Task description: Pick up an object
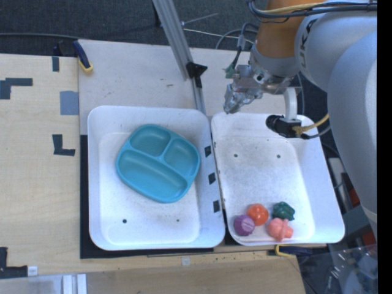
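Four small toy foods lie in the near corner of the right bin (263,164): an orange-red ball (258,213), a purple piece (244,225), a dark green piece (283,211) and a pink piece (280,229). My gripper (234,105) hangs above the far left corner of the right bin, well away from the toys. Nothing shows between its fingertips.
A light blue divided plate (158,162) rests in the left bin (104,164). A slanted metal post (174,32) rises behind the bins, just left of the gripper. The bench (37,164) at the left is bare wood with grey tape marks.
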### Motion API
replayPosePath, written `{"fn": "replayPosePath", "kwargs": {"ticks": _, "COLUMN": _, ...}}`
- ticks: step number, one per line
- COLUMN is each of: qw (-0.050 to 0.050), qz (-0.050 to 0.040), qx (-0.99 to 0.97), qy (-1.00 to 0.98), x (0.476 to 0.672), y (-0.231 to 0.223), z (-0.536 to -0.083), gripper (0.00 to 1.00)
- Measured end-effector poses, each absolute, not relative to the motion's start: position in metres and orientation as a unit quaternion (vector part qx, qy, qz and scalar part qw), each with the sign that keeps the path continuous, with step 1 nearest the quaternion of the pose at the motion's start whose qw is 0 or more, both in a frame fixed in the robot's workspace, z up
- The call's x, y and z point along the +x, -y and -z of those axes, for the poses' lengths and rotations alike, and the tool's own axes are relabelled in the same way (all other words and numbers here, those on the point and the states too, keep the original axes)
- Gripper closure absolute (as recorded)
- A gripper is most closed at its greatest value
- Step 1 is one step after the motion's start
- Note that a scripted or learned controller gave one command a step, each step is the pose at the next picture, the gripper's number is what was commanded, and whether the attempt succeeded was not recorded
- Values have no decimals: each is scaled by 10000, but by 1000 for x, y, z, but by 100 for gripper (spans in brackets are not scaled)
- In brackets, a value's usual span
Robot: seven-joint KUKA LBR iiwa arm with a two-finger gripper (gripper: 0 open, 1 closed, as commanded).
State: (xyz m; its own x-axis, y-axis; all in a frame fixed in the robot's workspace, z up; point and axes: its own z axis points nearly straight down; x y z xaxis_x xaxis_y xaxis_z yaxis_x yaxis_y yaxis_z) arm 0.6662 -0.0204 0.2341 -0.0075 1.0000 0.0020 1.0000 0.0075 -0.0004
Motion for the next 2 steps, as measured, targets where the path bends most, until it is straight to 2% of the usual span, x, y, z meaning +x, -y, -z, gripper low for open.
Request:
{"fn": "replayPosePath", "kwargs": {"ticks": 1, "qw": 14, "qz": -1, "qx": -7047, "qy": 7095, "x": 654, "y": -31, "z": -239, "gripper": 100}}
{"fn": "replayPosePath", "kwargs": {"ticks": 2, "qw": 8, "qz": 5, "qx": -7044, "qy": 7098, "x": 655, "y": -87, "z": -243, "gripper": 100}}
